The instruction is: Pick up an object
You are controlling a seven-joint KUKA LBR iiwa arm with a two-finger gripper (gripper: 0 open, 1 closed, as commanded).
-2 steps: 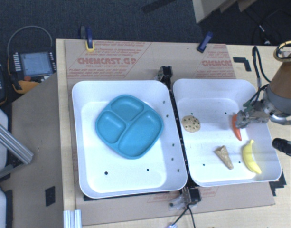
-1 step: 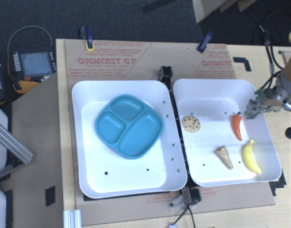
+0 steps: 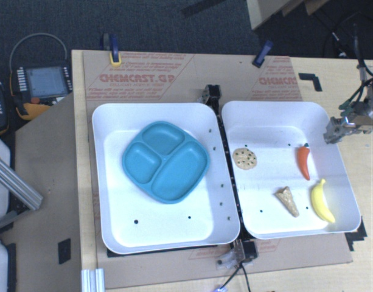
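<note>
Banana (image 3: pixel 320 202), carrot (image 3: pixel 303 162), cookie (image 3: pixel 244 158) share right bin (image 3: pixel 268 119); blue plate (image 3: pixel 166 161) fills left bin (image 3: pixel 113 212).

Left bin (image 3: pixel 113 224): blue divided plate (image 3: pixel 166 161). Right bin (image 3: pixel 265 117): cookie (image 3: pixel 244 158), carrot (image 3: pixel 303 161), banana (image 3: pixel 320 201), bread wedge (image 3: pixel 288 200). Gripper (image 3: pixel 339 128) at right edge of frame.

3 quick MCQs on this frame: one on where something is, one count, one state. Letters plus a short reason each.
1. Where does the blue divided plate lie?
A. left bin
B. right bin
C. on the bench

2. How many items lie in the right bin?
A. two
B. four
C. six

3. What is on the plate?
A. the banana
B. the cookie
C. nothing

A: the plate sits in the left bin.
B: cookie, carrot, banana and a tan wedge-shaped piece.
C: its compartments show bare blue.
</note>
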